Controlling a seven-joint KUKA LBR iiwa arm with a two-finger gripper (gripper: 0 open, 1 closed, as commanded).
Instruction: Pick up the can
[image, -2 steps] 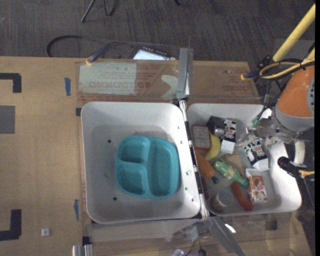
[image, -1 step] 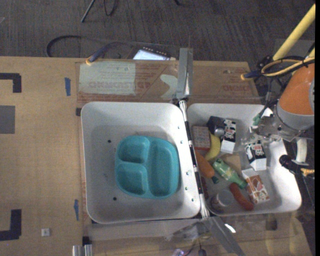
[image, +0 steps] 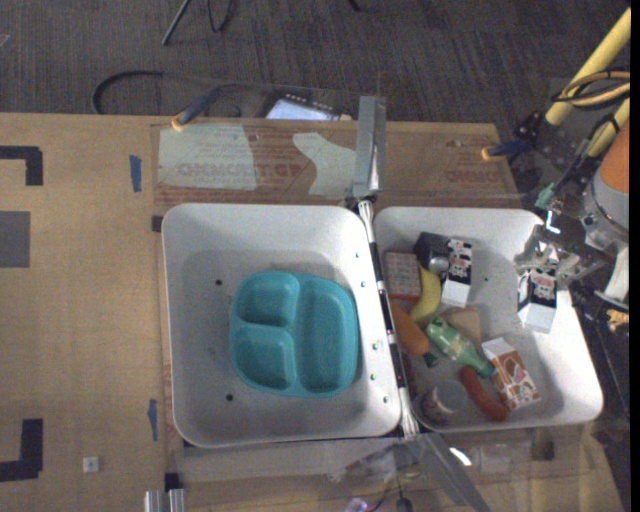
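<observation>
The hand (image: 545, 262) gripped a small white-and-black carton (image: 539, 297); the round grey metal can (image: 441, 403) lay apart, near the right white bin's (image: 580, 380) front.

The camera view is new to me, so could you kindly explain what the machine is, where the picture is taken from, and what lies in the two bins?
This is a single picture from a camera fixed above a bench, looking down at a slant. The machine is a grey robot arm with an orange band, reaching in from the right; its end effector hangs over the right bin, just above a small white carton. I cannot tell whether it grips anything.

The left bin holds a teal divided plate. The right bin holds a jumble: a banana, a green bottle, a second white carton, a printed box, a sausage-like piece, and the can, the thing to pick up, near the bottom edge, apart from the end effector.
</observation>
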